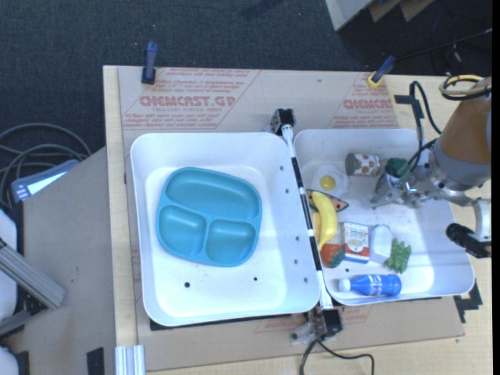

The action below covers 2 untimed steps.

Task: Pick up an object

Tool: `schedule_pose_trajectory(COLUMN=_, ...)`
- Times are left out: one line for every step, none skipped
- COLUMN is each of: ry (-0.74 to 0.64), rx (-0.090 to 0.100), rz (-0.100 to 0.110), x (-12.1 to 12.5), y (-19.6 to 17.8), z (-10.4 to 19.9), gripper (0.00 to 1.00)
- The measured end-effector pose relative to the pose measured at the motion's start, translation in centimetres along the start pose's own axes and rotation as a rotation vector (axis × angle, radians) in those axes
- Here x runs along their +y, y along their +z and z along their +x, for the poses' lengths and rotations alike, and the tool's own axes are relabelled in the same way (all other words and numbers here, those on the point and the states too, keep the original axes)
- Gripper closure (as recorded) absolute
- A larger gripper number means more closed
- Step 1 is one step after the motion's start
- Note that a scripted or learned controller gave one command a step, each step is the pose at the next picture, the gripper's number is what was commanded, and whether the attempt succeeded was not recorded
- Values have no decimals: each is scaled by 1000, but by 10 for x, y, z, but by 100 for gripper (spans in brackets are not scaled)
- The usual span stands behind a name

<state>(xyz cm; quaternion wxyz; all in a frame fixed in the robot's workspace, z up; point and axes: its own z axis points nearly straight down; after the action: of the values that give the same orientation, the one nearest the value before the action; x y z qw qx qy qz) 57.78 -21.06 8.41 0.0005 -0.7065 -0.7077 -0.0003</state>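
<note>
Two bins sit side by side on the bench point(117, 209). The left bin point(148, 287) holds a divided plate point(209, 216). In the right bin point(445, 276), a banana point(326, 219) lies along the left wall, a small carton point(356, 240) just right of it, a bottle point(370, 285) in front, and a can point(364, 163) behind.

The desk point(195, 100) is a pale board with red printed lettering along its 12 o'clock edge. Two shallow white bins lie directly on it, touching side by side: the left bin point(156, 287) toward 9 o'clock, the right bin point(445, 276) toward 3 o'clock. A blue clamp point(148, 61) grips the desk's 11 o'clock corner.
</note>
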Motion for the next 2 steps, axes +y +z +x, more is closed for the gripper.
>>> schedule_pose_trajectory(ry=0, rx=1, rz=3, x=62, y=0, z=57, gripper=0)
schedule_pose_trajectory(ry=0, rx=-1, rz=1, x=63, y=-11, z=56, gripper=100)
